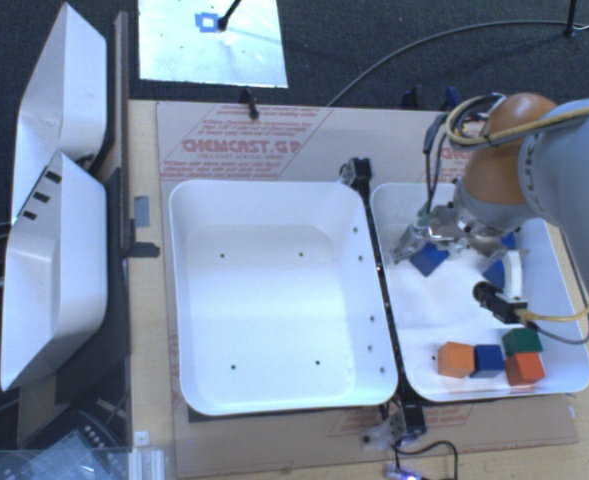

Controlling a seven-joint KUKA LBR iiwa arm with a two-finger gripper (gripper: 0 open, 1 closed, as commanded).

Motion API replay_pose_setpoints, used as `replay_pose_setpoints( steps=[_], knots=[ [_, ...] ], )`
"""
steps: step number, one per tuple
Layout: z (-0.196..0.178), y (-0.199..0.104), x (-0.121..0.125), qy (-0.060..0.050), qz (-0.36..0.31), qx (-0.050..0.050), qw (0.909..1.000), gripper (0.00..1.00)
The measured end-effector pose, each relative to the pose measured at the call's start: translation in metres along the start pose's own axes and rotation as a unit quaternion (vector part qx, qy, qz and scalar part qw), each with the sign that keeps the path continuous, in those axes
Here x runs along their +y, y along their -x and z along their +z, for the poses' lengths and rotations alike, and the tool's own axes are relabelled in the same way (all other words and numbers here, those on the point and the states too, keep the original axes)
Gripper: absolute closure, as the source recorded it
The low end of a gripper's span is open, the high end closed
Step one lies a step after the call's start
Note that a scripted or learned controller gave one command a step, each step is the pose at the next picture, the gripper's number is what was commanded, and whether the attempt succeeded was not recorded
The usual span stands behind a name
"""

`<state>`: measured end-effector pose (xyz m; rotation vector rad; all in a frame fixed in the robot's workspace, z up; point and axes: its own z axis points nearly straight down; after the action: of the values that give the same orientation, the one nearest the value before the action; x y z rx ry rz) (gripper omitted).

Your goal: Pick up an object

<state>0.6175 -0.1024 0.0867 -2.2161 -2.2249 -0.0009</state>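
Observation:
My gripper point(421, 243) hangs low in the right bin point(564, 268), in its far left part, with the arm reaching in from the right. A blue block point(430, 260) lies tilted right at the gripper's tip, touching or nearly touching it; whether it is gripped is hidden by the wrist. Another blue piece point(494, 271) shows just right of it, partly covered by the robot. Along the bin's near edge sit an orange block point(455, 359), a blue block point(488, 359), a green block point(522, 342) and a red-orange block point(525, 370), close together.
The left bin point(274, 298) stands beside the right one, and their shared rims point(379, 278) run just left of the gripper. Two white trays point(59, 218) lean at the far left of the bench.

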Motion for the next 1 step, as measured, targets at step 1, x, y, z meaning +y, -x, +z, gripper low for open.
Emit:
replay_pose_setpoints(
  steps=[1],
  knots=[
    [-0.0118,0.0031,0.0014,0.002,0.002,-0.001,1.0,1.0]
  ],
)
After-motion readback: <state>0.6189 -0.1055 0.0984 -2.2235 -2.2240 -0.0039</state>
